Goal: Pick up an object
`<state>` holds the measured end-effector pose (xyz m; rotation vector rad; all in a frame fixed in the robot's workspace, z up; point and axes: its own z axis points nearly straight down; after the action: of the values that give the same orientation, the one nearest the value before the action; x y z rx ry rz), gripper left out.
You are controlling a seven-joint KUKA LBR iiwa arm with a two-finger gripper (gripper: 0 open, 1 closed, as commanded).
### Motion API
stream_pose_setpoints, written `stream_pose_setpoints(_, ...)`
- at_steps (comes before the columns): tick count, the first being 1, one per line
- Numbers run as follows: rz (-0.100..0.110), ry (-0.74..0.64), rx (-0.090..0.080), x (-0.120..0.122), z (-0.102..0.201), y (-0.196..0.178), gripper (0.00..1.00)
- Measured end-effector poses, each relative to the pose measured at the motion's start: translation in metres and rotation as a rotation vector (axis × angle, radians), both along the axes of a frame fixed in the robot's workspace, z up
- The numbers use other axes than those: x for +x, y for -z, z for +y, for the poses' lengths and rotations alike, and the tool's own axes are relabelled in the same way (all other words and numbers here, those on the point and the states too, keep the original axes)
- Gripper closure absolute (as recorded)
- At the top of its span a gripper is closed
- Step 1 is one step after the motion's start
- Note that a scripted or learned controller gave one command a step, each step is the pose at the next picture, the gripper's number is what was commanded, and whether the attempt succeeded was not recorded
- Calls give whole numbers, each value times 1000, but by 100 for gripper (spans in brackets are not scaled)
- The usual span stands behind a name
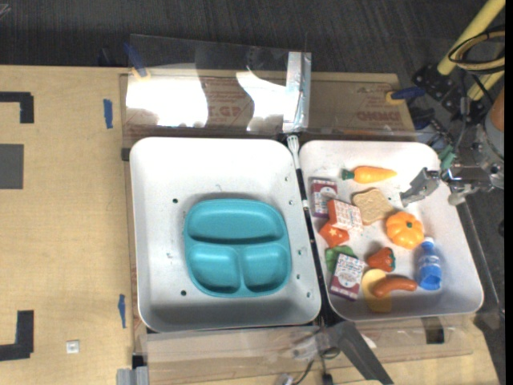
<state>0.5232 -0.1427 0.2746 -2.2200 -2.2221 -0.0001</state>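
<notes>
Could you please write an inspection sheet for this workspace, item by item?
Surface: two white bins; left bin, right bin.
Job's things: toy carrot, bread slice, pumpkin, blue bottle, small cartons, in the right bin.
Clutter: teal divided tray in the left bin.
Tool: over the right bin's upper right, holding nothing seen.
Cables: yellow and black loops, upper right.
Surroundings: clear panel behind the bins.
</notes>
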Motion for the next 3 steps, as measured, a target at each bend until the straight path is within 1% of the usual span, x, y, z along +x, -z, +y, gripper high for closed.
stream_pose_setpoints(1,-29,-128,-13,15,-17,162,0)
stream_pose_setpoints(2,-31,-125,-14,15,-18,152,100)
stream_pose_setpoints(3,-5,-12,1,55,74,88,100)
